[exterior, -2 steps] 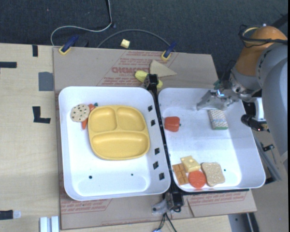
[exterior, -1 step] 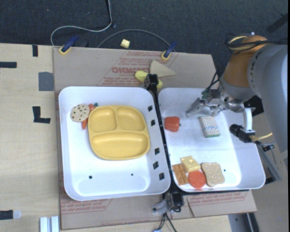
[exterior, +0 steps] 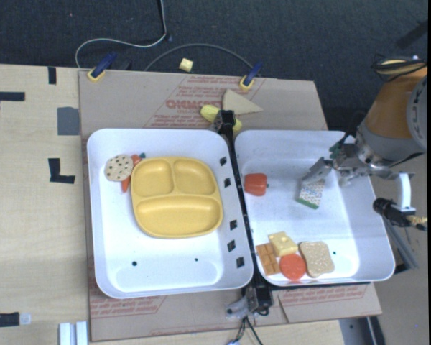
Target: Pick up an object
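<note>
Right now, jaws (exterior: 322,169) in right bin (exterior: 359,214), speckled green block (exterior: 311,192) just below, grip unclear

Arm (exterior: 395,121): rounded housing, orange band with a cream highlight along its upper edge, grey casing beside and below it. Wrist section: silver-grey metal, with a small green mark on its left face. End effector (exterior: 317,171): grey metal fingers, thin and angled. A white curved bracket and a black cylindrical fitting with a yellowish tip sit below the wrist.
</note>
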Action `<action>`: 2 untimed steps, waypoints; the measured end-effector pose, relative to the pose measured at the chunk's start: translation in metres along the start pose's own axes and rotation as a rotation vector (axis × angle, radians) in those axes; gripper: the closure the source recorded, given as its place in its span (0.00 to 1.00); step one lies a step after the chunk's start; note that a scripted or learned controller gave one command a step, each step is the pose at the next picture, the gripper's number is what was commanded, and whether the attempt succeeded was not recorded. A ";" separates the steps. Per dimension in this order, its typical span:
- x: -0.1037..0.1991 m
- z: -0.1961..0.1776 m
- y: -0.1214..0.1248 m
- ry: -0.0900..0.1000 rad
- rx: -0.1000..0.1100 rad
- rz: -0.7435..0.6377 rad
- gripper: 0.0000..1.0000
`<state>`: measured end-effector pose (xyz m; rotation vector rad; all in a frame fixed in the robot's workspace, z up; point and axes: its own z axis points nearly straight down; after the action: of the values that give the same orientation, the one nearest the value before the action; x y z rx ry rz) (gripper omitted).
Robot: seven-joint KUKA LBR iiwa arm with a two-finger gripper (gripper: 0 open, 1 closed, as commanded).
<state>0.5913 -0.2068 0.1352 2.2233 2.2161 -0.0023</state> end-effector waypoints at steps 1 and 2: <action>0.019 0.051 -0.011 -0.003 -0.003 -0.004 0.00; 0.018 0.037 -0.009 -0.002 -0.005 -0.003 1.00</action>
<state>0.5821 -0.1887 0.0977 2.2165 2.2162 0.0003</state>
